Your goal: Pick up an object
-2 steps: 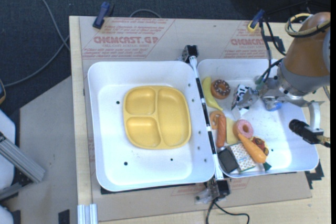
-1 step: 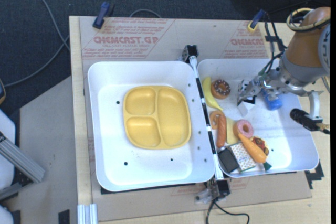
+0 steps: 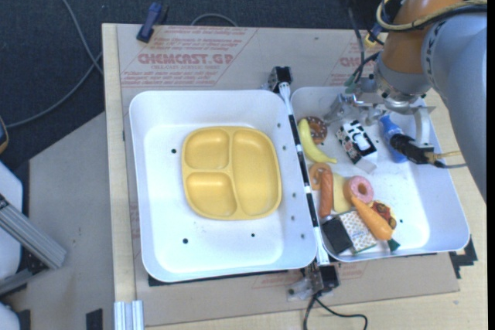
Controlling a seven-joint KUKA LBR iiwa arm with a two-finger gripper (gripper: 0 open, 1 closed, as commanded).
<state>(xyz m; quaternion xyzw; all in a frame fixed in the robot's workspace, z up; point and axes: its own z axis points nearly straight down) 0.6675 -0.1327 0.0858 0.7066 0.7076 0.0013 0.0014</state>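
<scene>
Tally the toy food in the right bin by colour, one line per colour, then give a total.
Yellow: 1, the banana
Red-orange: 1, the hot dog
Pink: 1, the doughnut
Orange: 1, the carrot
Total: 4 toy foods in the right bin. Other items there are not food or are too small to identify.

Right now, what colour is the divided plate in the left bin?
Yellow; the divided plate shows in the camera view.

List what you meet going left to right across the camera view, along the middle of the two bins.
Left bin's rim → yellow divided plate → banana → hot dog → pink donut → right bin's rim.
</scene>
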